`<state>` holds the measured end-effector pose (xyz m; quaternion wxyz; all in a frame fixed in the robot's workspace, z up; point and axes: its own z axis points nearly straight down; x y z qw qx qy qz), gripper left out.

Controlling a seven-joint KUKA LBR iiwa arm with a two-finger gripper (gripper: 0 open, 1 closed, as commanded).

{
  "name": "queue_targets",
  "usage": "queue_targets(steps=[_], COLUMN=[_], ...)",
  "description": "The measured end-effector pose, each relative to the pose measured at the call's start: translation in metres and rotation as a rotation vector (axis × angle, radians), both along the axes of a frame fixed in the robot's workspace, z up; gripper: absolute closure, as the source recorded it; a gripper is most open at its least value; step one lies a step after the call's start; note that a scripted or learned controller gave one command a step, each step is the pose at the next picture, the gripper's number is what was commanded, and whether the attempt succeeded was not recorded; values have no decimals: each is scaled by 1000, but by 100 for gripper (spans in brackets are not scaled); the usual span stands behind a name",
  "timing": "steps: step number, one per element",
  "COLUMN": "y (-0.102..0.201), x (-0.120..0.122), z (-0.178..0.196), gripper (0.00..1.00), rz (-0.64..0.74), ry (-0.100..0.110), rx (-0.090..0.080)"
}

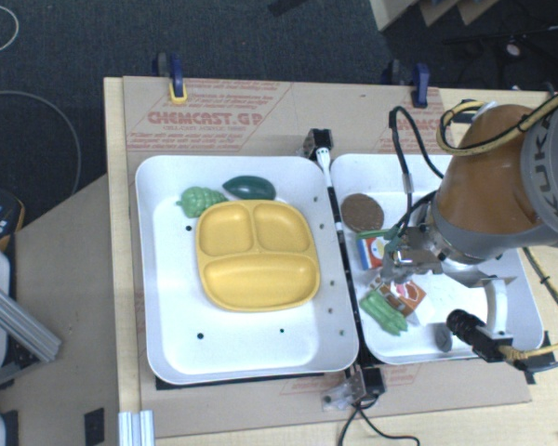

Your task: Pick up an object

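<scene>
1. Camera view puts the likeliest target, a red-and-white packet (407,295), flat on the floor of the right bin (521,328), with a green pod-shaped toy (383,309) touching its lower-left edge.
2. The gripper (402,256) hangs just above and up-view of that packet, so the packet lies slightly down-view of the fingers; whether the fingers are apart or together I cannot tell, since cables and the wrist cover them.
3. The green toy's long axis runs on a slant from upper left to lower right, close beside the divider between the bins.
4. A small white carton with coloured print (372,247) sits just left of the gripper, and a brown round disc (362,213) lies further up-view, near the bin's top-left corner.
5. My judgement: a short drop, nudged down-view, would meet the packet or the green toy; their contact may make a clean single grasp awkward.
6. The left bin (167,333) holds a yellow divided plate (258,254), with a light green knobbly toy (201,201) and a dark green oval (249,188) at its upper edge.
7. Both bins rest on a pale board surface (223,110), with dark carpet around it.
</scene>
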<state>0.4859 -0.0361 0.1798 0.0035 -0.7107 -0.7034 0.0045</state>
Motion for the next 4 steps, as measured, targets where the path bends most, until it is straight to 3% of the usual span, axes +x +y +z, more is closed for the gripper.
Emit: queue_targets(steps=[1,2,3,4], y=[92,37,106,119], x=[-6,-8,-5,-5], z=[84,1,121,260], gripper=[100,100,100,100], rz=[20,5,19,15], ry=[-20,-2,-24,-30], rx=[5,1,6,6])
